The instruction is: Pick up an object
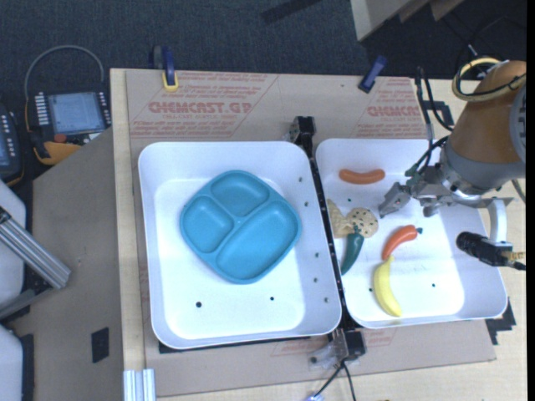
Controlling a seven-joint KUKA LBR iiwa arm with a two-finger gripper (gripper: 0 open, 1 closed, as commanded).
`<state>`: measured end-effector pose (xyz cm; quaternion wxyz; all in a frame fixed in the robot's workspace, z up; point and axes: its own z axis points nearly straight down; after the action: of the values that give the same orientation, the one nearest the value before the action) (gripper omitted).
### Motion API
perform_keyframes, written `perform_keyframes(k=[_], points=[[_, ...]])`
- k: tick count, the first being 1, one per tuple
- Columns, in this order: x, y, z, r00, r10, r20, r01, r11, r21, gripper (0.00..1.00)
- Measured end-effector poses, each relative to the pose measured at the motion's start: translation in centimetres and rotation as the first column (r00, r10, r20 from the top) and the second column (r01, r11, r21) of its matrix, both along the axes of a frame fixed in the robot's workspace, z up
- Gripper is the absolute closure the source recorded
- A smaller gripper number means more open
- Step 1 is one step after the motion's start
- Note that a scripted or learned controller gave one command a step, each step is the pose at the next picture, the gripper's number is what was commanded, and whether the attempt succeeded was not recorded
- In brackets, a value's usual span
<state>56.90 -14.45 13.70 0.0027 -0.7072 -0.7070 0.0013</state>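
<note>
Grey arm w/ orange band enters from right, over right shallow white bin (481,303). Two-finger gripper (410,197) sits low over that bin's upper middle; fingers (393,200) spread apart, nothing between them.

Objects in right bin: pink-orange toy sausage (362,175) near top, apart from gripper; tan speckled cookie-like piece (359,220) just left of fingers; dark green toy pepper (352,251) below it; red-orange toy chilli (399,239) just below gripper; yellow toy banana (384,287) near bottom.

Left shallow white bin (167,307) holds blue plastic compartment plate (240,225), approx. centre.
</note>
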Motion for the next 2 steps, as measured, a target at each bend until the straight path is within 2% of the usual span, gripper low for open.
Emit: perform_keyframes(k=[1, 2], points=[[0.1, -0.1, 1.3, 1.000, 0.000, 0.007, 0.000, 1.000, -0.003, 1.00], [1.1, -0.5, 7.3, 1.000, 0.001, 0.013, -0.001, 1.000, -0.004, 1.00]])
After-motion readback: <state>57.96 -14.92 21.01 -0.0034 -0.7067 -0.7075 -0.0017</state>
